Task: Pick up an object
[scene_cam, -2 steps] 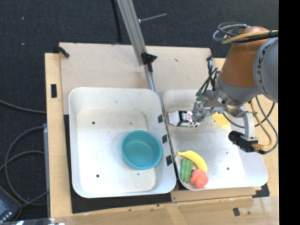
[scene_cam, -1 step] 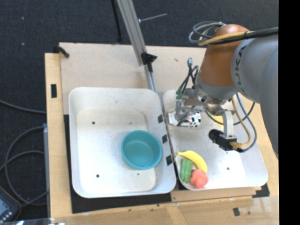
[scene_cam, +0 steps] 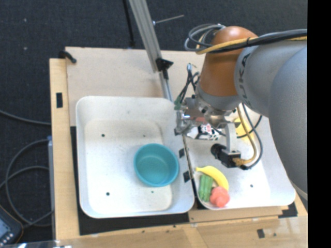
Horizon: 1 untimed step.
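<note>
Grey arm with an orange band hovers over the right bin [scene_cam: 269, 187], its gripper [scene_cam: 202, 125] blocked from sight — grip state unclear. Banana [scene_cam: 217, 175], green item [scene_cam: 206, 186] and red item [scene_cam: 220, 196] cluster near the front. Approach step, seemingly; next, descend accurately onto one.

This looks like a robotics lab: a plywood bench [scene_cam: 114, 71] on dark carpet [scene_cam: 31, 25], an aluminium mast [scene_cam: 147, 30] rising from its far edge, loose cables [scene_cam: 23, 164] trailing beside its left edge, probably test-rig wiring.
</note>
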Available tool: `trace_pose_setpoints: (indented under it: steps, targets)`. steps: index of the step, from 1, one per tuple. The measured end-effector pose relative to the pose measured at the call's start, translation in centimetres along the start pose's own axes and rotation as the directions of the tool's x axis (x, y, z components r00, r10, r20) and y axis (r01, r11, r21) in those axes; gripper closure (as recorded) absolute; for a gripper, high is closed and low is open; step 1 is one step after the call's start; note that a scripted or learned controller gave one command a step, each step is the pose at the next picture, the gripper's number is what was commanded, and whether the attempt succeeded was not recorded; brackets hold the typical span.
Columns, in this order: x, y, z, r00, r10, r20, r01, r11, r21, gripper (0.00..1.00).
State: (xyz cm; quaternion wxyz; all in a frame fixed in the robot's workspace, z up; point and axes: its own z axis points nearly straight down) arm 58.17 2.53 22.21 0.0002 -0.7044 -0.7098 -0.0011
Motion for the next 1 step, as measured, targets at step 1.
trace_pose_setpoints:
  steps: [1]
  targets:
    - [4.55,0.48,-2.01,1.0,0.0,0.0,0.0,1.0,-0.001,1.0]
